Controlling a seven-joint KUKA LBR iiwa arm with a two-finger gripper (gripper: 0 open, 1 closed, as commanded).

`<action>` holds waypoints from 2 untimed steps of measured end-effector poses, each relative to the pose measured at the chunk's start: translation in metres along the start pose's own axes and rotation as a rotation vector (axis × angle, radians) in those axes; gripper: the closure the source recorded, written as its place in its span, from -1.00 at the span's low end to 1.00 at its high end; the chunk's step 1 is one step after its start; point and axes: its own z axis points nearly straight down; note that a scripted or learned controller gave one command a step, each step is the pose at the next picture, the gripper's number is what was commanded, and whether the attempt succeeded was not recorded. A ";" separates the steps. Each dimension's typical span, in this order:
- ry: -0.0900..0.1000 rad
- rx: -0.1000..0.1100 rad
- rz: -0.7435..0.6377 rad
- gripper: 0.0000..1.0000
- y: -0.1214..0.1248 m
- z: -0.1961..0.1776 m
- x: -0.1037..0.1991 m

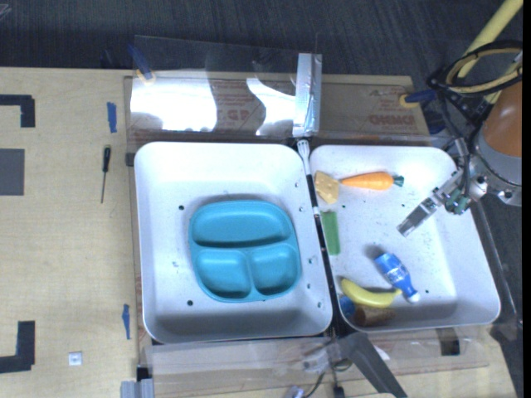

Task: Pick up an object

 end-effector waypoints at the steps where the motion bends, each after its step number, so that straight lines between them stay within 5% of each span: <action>1: 0.009 0.010 0.195 -1.00 -0.041 0.143 0.010; 2: 0.002 0.002 0.196 1.00 -0.039 0.130 0.008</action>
